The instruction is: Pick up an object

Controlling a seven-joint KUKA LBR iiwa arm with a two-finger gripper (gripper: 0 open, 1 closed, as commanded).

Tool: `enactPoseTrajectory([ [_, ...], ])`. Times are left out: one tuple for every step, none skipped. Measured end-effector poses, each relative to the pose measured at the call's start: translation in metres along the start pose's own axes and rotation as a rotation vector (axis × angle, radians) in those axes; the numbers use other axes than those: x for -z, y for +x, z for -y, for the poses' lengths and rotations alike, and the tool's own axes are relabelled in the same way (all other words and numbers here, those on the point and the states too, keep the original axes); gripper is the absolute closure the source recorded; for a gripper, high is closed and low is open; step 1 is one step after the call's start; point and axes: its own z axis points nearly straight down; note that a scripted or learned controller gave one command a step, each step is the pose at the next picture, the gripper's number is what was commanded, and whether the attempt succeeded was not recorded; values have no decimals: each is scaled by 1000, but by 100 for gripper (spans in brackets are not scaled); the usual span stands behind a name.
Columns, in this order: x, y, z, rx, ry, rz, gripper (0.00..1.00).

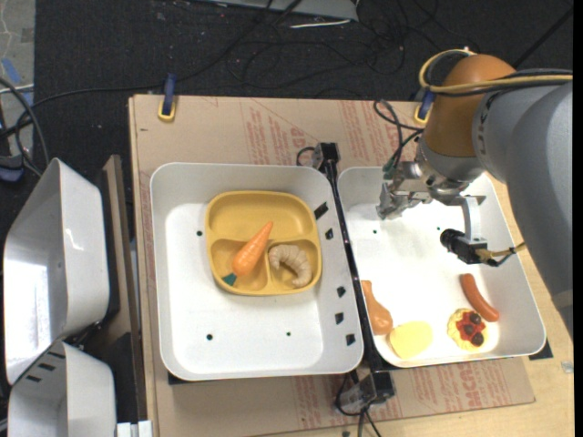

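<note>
Above the right bin, the gripper is hovering, its grip state unclear; next it needs descending toward the sausage.

- My arm comes in from the right, grey and thick, bent down toward the right-hand bin.
- The orange band sits just above my wrist, over the bin's far edge.
- My gripper hangs over the far left part of that bin, pointing down and to the left.
- Nothing shows between its tips.
</note>
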Motion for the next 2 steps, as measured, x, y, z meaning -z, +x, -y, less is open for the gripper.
enactPoseTrajectory([
  [63,2,3,0,-6,0,100],
  [105,2,2,0,-5,0,100],
])
